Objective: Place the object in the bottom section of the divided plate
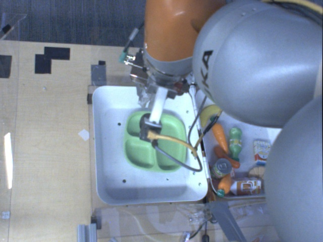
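Hovering over the left bin (108,135), the gripper (146,91) sits under the orange wrist band, above the top edge of the green divided plate (136,153). Grip state: cannot tell whether it is spread or closed, because the wrist hardware covers it from this angle. The plate lies flat near the middle of the left bin, with raised ridges splitting it into sections. Its lower sections face the near rim of the bin and its upper part is partly hidden by the arm. Which object the task means: cannot tell. The loose items all lie in the right bin (248,134), mostly along its left wall, under the grey arm. These are a yellow banana-like piece (209,115) at the top, then an orange carrot (219,135) just below it and a green bottle (235,140) beside the carrot. Further down are a round can (221,166), a second small carrot (225,184) and a brown bottle (247,186) lying on its side. A small pale carton (261,151) sits to the right of the green bottle. Both bins rest on the pale wooden bench (50,150), which has black block marks (50,58) at the upper left.
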